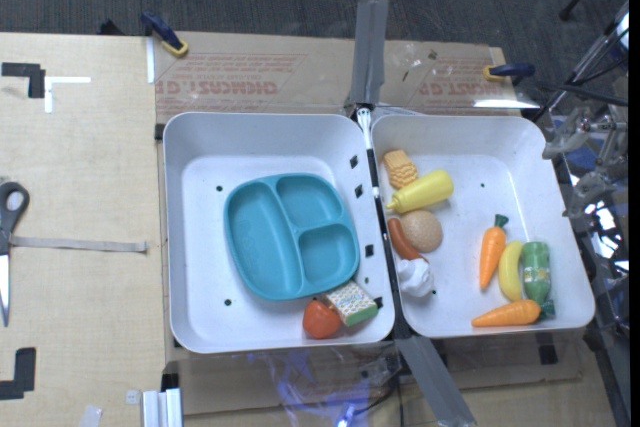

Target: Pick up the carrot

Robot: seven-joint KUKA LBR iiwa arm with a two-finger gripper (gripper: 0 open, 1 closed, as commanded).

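Note:
Two orange carrots lie in the right bin. One carrot with a green top stands lengthwise at the bin's right middle. It sits just left of a yellow banana and a green vegetable. The other carrot lies crosswise along the front wall, below those two.
The right bin's left side holds a yellow bottle, a waffle piece, a brown potato, a red sausage and a white lump. In the left bin are a blue divided plate, a tomato and a sandwich block. Scissors lie far left.

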